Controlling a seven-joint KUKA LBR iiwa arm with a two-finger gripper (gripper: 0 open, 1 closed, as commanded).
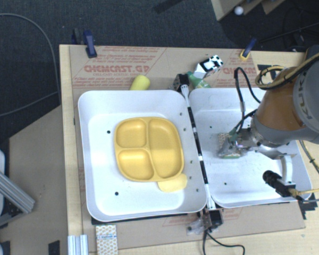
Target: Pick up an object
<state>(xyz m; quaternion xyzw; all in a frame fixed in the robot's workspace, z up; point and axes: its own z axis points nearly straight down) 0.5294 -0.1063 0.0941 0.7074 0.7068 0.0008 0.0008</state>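
Observation:
A yellow three-compartment plate [148,147] lies in the middle of the left bin [95,121]. A pale yellow flat piece [173,183] pokes out from under the plate's near right corner. My gripper [229,149] hangs low over the left half of the right bin [244,193], pointing towards the divider between the bins. The grey arm with its orange band [279,113] comes in from the right above that bin. I see nothing held in the gripper.
Outside the bins on the cardboard bench, a yellow rounded object [140,82] lies behind the left bin. A black-and-white object [209,65] sits behind the bins' junction. A blue clamp [89,43] is fixed at the back left edge.

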